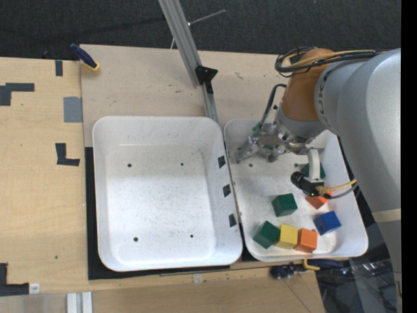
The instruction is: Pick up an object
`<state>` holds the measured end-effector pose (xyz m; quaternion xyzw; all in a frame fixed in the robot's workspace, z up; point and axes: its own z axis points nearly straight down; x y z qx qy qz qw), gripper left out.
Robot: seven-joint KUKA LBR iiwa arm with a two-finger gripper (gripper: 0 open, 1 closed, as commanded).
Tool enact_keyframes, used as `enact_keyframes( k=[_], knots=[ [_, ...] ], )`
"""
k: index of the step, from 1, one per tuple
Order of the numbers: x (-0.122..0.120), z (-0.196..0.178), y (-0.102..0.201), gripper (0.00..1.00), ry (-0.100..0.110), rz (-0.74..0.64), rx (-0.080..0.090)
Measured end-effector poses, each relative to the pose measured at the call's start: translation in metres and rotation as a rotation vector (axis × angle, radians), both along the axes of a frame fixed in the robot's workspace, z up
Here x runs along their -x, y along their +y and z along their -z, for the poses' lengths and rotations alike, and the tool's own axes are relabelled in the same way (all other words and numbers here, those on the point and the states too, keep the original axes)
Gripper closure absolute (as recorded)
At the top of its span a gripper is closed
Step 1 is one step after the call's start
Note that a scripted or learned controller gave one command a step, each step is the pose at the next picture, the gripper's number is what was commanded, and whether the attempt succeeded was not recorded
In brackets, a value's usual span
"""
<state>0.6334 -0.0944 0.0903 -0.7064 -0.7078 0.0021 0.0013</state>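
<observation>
The right bin (345, 240) holds several small blocks near its front. A dark green block (284, 205) lies in the middle, with a red-orange block (316, 201) and a blue block (327, 222) to its right. Along the front wall sit a second green block (266, 233), a yellow block (288, 235) and an orange block (306, 239) in a row. My gripper (249, 150) hangs over the bin's far left corner, well apart from all the blocks. Nothing shows in its grasp.
The left bin (104, 175) stands beside the right one, their rims touching. A slanted metal pole (182, 31) comes down to the back edge between the bins. A blue and yellow clamp (85, 56) lies at the bench's far left.
</observation>
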Motion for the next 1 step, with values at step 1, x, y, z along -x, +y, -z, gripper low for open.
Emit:
enact_keyframes(
  k=[1],
  knots=[
    [-0.0005,-0.0111,0.001,1.0,-0.002,-0.001,-0.001]
  ],
)
